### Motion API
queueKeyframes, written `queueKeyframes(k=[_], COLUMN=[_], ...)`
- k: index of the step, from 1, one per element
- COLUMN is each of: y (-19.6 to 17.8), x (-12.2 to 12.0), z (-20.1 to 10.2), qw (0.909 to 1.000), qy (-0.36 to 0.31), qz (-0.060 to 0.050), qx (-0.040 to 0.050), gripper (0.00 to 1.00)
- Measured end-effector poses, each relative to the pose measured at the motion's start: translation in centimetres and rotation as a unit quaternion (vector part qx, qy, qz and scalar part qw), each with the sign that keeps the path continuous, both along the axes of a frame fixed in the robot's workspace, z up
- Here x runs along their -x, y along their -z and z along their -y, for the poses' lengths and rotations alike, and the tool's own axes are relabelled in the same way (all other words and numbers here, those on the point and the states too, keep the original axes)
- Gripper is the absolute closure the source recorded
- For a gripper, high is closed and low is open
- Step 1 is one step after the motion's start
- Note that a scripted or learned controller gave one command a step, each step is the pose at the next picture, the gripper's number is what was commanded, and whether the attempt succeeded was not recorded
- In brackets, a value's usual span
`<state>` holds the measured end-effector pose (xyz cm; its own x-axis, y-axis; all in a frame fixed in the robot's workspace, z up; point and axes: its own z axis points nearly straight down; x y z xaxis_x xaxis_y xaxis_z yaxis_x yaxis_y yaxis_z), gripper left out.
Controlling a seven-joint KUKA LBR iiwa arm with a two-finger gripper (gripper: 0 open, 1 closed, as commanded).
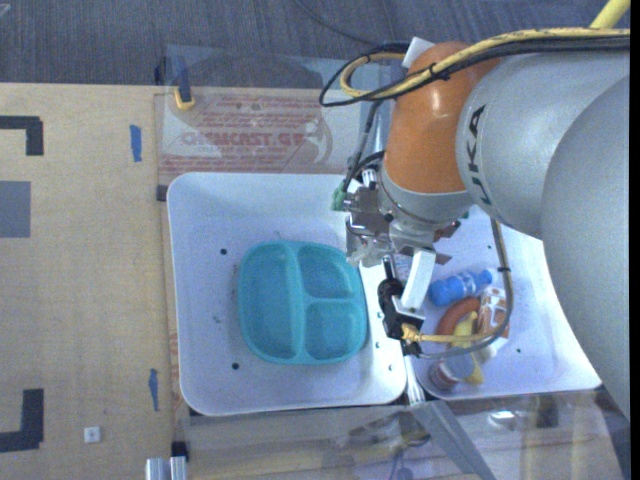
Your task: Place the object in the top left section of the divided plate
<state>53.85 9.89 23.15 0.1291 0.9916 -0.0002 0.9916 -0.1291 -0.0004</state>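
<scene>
- The teal divided plate lies flat in the left bin, toward its right half. It has 1 large section on the left and 2 smaller ones on the right.
- The gripper hangs under the orange-banded wrist, just at the plate's far right corner, by the wall between the 2 bins. I cannot tell whether it is open or closed.
- In the right bin, a blue object lies just beyond an orange-brown object, both near that bin's left side.
- Which of these is the task's object cannot be told.
</scene>
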Motion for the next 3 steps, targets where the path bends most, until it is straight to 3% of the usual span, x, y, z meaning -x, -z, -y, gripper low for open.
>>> queueKeyframes(k=[1,2,3], y=[1.7,-0.5,3.4], x=[5.9,1.1,4.4], z=[5.8,-1.0,5.1], qw=[0.9922,0.9964,0.9726], qy=[-0.124,-0.084,-0.233], qz=[-0.001,0.0,-0.001], qx=[-0.0006,-0.0001,-0.0005], gripper=[1.0,1.0,1.0])
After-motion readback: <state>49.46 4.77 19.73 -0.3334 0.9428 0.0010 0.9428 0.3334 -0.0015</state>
